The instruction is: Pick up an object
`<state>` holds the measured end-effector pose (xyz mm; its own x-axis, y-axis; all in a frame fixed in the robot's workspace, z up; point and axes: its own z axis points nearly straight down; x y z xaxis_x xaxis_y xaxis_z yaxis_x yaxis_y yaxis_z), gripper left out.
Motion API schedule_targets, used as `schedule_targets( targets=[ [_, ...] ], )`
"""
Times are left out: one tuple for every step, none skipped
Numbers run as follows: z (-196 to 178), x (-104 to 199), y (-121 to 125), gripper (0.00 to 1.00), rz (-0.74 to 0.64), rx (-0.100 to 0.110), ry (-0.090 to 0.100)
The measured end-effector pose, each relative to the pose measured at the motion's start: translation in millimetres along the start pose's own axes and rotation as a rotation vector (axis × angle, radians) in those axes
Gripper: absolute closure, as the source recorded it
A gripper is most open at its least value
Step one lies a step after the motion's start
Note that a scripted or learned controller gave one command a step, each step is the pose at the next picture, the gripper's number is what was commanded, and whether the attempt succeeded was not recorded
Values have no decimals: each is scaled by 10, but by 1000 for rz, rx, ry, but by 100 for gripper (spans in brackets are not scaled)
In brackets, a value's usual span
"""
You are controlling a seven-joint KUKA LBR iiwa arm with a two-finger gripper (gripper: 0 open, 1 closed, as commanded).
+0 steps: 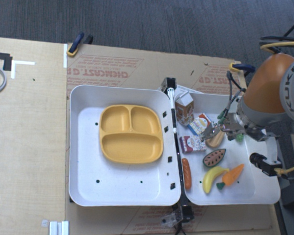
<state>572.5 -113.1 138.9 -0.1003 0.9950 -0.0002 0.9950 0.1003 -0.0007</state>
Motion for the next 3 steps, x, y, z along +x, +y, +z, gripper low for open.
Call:
schedule_targets(
  targets=[
    [433, -8, 610, 0, 124, -4, 0],
    [328, -10, 618, 100, 125, -6, 0],
    [-1284, 408, 381, 100, 151, -1, -1]
  ],
)
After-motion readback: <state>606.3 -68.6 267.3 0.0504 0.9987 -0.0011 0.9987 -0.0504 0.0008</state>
